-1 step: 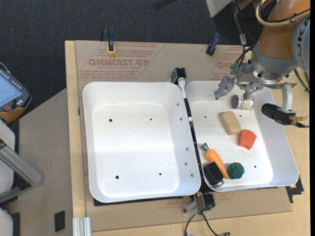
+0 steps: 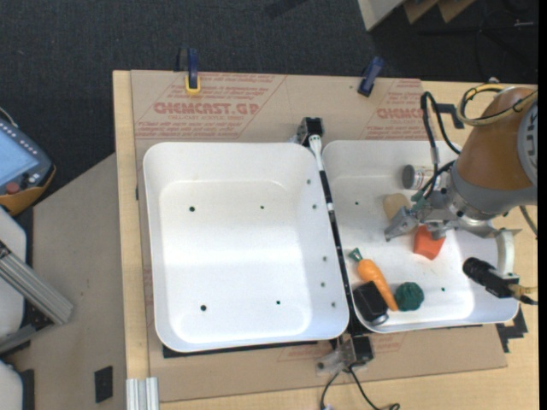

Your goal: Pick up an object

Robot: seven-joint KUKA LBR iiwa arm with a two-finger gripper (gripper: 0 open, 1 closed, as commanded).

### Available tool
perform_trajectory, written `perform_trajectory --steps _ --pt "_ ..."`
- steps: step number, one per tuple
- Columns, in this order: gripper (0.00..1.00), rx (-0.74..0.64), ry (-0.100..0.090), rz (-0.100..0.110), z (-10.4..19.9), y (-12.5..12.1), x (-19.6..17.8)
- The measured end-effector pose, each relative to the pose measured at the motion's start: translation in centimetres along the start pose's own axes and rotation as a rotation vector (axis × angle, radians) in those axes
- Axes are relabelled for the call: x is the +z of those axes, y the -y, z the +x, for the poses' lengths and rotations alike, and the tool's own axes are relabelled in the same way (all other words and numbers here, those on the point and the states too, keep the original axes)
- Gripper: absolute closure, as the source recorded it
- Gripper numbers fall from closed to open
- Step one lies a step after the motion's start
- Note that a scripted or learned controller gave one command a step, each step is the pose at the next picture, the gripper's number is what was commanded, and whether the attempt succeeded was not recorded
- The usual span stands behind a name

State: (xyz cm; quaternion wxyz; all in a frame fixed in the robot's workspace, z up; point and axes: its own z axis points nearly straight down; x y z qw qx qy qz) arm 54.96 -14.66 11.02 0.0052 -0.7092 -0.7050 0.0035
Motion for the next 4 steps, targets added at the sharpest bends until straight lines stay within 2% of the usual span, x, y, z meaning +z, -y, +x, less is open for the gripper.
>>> perform_trajectory --steps 1,2,3,4 --pt "1.00 -0.004 0.004 -0.015 0.2 -0.6 -1.6" --pt "1.00 -0.013 0.005 -0.029 5.5 -5.8 -17.3" --pt "1.00 -0.012 0.000 -0.011 12.3 -3.5 -18.1" --pt "1.00 -0.008 0.002 -0.009 16.6 -2.1 -16.5"
